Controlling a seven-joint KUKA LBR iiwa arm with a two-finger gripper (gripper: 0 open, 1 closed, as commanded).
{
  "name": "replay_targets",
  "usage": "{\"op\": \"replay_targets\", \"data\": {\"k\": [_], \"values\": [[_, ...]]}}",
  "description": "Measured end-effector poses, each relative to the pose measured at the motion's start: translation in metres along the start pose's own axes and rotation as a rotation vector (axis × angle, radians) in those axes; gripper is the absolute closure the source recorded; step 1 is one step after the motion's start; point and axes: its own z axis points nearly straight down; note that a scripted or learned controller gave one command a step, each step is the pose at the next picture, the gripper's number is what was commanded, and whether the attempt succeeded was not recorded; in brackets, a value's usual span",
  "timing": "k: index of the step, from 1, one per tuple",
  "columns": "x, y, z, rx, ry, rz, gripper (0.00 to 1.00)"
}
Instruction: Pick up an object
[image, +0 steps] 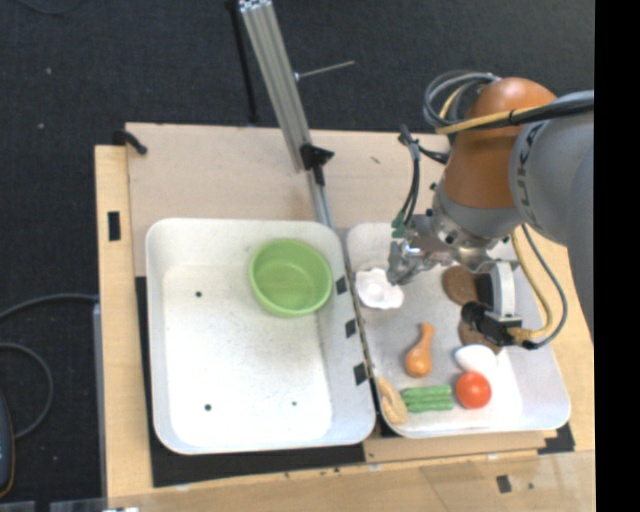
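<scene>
Two white bins (170, 300) lie side by side; the left one holds a green bowl (291, 277). The gripper (402, 262) hangs over the right bin beside a white object (378, 291); jaw state cannot be told. An orange gourd (420, 350), green pod (428, 399) and red ball (473, 389) lie nearby, partly shadowed.

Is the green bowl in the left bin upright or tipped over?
Upright. The green bowl shows its round open mouth and inner floor to the overhead camera, sitting at the back of the left bin.
</scene>
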Motion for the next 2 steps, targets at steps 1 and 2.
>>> {"op": "replay_targets", "data": {"k": [1,2], "values": [[0.051,0.011,0.002,0.001,-0.001,0.006,1.00],[0.105,0.033,0.003,0.000,0.000,0.001,1.00]]}}
